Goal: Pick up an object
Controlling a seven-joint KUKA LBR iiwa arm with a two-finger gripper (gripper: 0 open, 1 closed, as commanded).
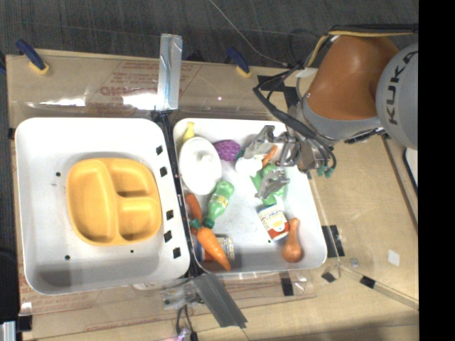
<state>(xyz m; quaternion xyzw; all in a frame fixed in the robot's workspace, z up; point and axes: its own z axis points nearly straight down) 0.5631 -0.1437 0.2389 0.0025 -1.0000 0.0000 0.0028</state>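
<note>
Arm (348, 77) bends in from the right — gripper (274, 165) low over right bin (313, 219), grip unclear.

yellow divided tray (114, 199), left bin (28, 190)

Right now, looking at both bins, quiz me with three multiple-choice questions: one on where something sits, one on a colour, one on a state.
1. Where is the yellow tray?
A. left bin
B. right bin
C. on the bench

2. What colour is the bottle?
A. blue
B. green
C. black

3. How does the bottle lie?
A. upright
B. on its side
C. inside the tray

Answers:
1 A, it sits within the left bin.
2 B, its body is green.
3 B, it lies tilted on the right bin's floor beside the white bowl.
</note>
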